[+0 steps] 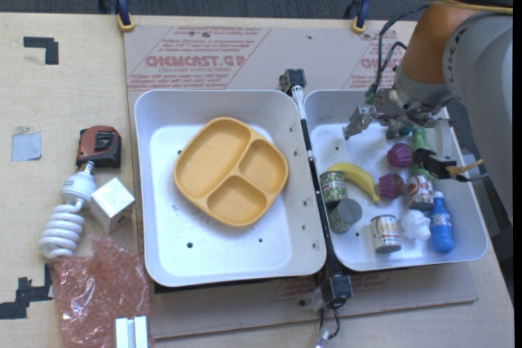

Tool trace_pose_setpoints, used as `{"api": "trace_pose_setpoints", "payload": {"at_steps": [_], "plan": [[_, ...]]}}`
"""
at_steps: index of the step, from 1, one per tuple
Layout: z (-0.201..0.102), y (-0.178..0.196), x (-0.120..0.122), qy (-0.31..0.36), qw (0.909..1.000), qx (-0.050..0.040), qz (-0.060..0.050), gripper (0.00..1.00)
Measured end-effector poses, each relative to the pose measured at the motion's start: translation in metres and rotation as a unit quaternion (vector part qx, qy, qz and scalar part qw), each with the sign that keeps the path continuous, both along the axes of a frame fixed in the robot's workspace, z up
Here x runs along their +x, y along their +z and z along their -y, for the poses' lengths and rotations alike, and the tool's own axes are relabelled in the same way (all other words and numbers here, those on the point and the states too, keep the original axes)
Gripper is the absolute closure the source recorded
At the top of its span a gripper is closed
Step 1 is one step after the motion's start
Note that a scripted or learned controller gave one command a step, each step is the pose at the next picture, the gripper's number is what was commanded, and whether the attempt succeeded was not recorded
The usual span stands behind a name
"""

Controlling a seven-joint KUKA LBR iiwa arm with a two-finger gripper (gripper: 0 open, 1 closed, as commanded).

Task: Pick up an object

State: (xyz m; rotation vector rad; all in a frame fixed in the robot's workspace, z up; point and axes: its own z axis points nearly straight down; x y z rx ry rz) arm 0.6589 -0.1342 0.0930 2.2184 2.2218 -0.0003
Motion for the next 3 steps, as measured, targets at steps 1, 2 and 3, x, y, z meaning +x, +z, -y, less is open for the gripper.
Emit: {"api": "trace_pose_setpoints", "payload": {"at_steps": [1, 2, 3], "plan": [[-0.035, 0.000, -0.037, 0.000, 1.0000, 0.0004, -0.001, 0.00], [-0.024, 0.000, 0.000, 0.001, 1.0000, 0.0001, 0.000, 0.00], [-0.040, 0.000, -0.048, -0.001, 1.0000, 0.0003, 0.000, 0.00]]}}
